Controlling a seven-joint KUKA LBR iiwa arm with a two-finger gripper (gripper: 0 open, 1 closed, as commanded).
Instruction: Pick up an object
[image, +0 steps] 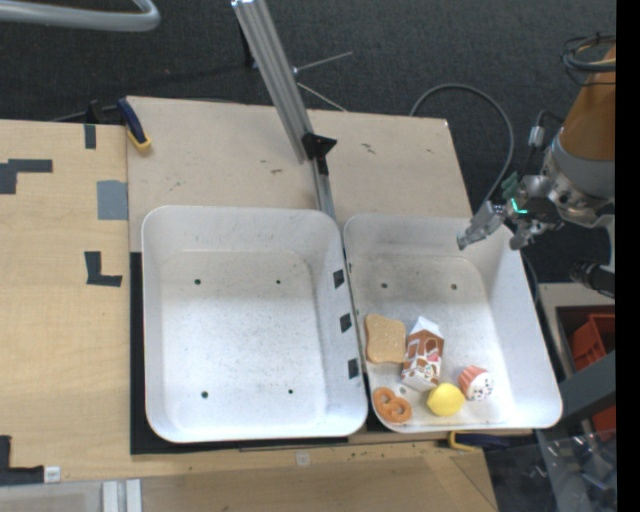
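Plywood bench (220, 150), two white bins. Right bin (520, 300) has toys clustered at its near edge: bread slice (384, 339), carton (423, 358), lemon (446, 400). Gripper (497, 228) hovers over the far-right rim, fingers spread, nothing between them. Approach step; next, reach down toward the cluster.

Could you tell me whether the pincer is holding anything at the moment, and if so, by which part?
Nothing is held: the pincer hangs above the right bin's far edge, nothing between its fingers.
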